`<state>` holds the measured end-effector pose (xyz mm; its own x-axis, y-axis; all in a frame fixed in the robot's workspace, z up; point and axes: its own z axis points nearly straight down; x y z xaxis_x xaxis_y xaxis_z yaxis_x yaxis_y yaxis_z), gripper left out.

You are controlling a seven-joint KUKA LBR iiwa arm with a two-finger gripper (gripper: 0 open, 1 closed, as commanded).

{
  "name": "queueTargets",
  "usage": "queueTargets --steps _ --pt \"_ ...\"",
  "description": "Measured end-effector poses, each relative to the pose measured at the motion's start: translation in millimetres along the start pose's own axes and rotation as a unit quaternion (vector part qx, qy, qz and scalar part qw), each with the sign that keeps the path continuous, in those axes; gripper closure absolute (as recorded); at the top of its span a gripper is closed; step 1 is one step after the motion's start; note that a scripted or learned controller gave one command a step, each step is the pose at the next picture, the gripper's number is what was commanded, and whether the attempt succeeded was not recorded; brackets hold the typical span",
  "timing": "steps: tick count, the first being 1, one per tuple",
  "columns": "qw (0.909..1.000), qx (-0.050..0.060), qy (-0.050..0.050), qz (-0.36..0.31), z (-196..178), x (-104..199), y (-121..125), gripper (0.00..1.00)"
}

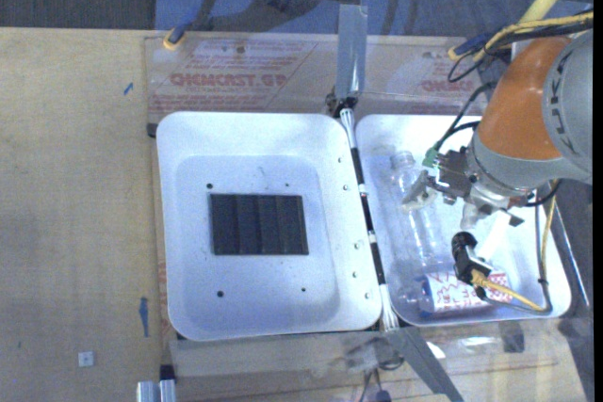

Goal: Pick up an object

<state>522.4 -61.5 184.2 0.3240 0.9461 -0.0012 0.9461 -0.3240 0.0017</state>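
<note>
Gripper (468, 223) over right bin (377, 138) centre, above clear bottle (421, 226); jaw state cannot be told. Black block (258, 224) at left bin (179, 202) centre.

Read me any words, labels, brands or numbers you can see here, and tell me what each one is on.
"QUALCAST" or similar, faint red print, partly legible: clear panel behind the left bin.
Red print, too blurred to read: clear panel behind the right bin.
Red and white label, too small to read: plastic bottle in the right bin.
</note>
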Motion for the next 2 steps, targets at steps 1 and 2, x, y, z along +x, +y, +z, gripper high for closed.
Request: queueTargets --steps 1,2 --pt "0.9939 0.0 0.0 -0.111 0.1 -21.7 22.2 0.0" --pt "0.9833 0.0 0.0 -0.182 -55.2 -32.8 -9.1 0.0"
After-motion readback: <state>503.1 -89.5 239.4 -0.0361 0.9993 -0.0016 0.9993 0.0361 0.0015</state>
